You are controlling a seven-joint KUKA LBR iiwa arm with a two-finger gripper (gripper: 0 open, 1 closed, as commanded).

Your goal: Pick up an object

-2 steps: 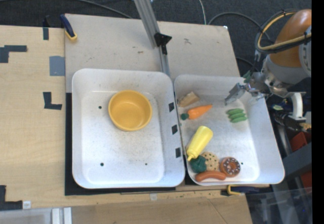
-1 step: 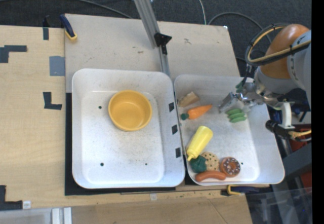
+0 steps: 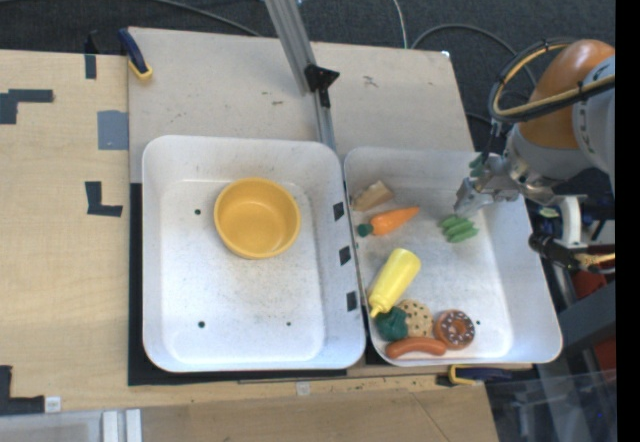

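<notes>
The pickle (image 3: 459,228) is a small green ribbed piece, lying flat in the right bin (image 3: 520,330) just below the pincer (image 3: 468,198) and a shade to its left, apart from it. Whether the pincer is spread or pressed together I cannot tell; nothing shows between its tips. Left of the pincer lie one carrot (image 3: 390,221) and one tan wedge (image 3: 371,195). Further down and left are one yellow bottle (image 3: 392,280), one broccoli (image 3: 392,323), one cookie (image 3: 414,315), one donut (image 3: 455,328) and one sausage (image 3: 415,348). Far left, in the left bin (image 3: 170,260), sits one yellow bowl (image 3: 257,218). The arm (image 3: 560,120) reaches in from the right, wrist tilted down and left over the right bin's upper right part.
</notes>
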